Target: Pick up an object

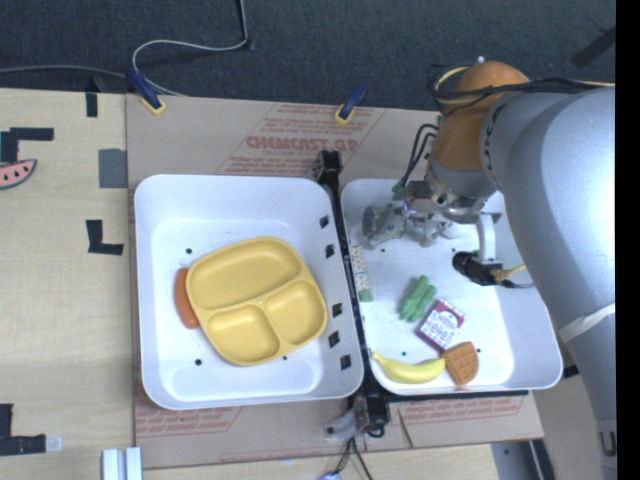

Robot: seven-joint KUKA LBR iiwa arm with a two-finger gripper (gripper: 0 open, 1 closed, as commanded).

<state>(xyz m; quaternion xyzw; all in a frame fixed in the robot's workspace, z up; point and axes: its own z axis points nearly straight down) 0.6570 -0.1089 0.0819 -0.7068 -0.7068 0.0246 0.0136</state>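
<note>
pincer (385, 223) sits low over the right bin's (520, 363) far-left corner; we cannot tell its state, and we see nothing between its tips. along the bin's near edge we note a banana (408, 369) and an orange cracker (462, 362), with a red packet (440, 325) and green item (417, 298) just behind. a yellow divided plate (256, 299) fills the left bin (160, 268).

The grey arm (565, 198) comes in from the right side and bends down over the right bin (530, 353). Its orange band (470, 118) sits above the wrist. The gripper (385, 223) hangs low near the bin's far left corner, pointing to the left.
</note>
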